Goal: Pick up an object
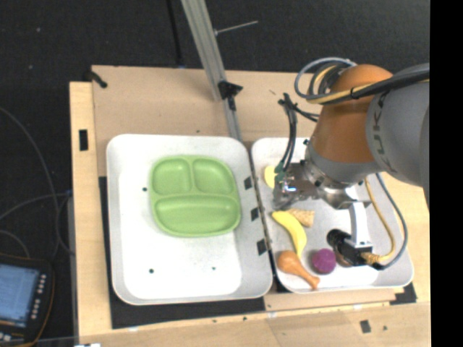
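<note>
My gripper is low in the right bin, near its left wall, under the orange wrist. Just below it lie a yellow banana and a tan wedge. Further toward the front lie an orange gourd-shaped toy and a purple ball. A pale yellow thing peeks out at the gripper's left. Nothing is visibly held.
The left bin holds a green divided plate. A metal pole slants up from between the bins at the back. The arm covers the right bin's back half.
</note>
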Tool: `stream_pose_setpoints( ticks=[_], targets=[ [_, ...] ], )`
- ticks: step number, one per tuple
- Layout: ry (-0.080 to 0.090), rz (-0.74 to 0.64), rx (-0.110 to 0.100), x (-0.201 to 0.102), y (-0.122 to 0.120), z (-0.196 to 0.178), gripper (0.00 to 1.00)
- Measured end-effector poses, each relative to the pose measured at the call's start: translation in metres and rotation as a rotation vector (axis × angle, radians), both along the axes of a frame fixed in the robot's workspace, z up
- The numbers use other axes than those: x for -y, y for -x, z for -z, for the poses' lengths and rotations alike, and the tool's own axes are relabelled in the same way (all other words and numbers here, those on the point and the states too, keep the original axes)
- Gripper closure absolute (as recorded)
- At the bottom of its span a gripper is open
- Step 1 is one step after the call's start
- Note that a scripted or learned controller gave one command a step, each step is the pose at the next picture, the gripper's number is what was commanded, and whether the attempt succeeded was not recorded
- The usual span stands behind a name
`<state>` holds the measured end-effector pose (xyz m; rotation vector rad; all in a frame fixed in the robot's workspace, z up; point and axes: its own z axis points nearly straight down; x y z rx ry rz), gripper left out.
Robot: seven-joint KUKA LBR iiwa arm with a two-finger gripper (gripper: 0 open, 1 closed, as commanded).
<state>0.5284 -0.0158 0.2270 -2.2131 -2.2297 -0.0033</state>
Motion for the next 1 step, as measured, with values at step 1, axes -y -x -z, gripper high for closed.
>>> stream_pose_setpoints(
  ticks=[1],
  targets=[
    [0.0,0.0,-0.001,-0.0477,-0.005,0.0033,1.0]
  ],
)
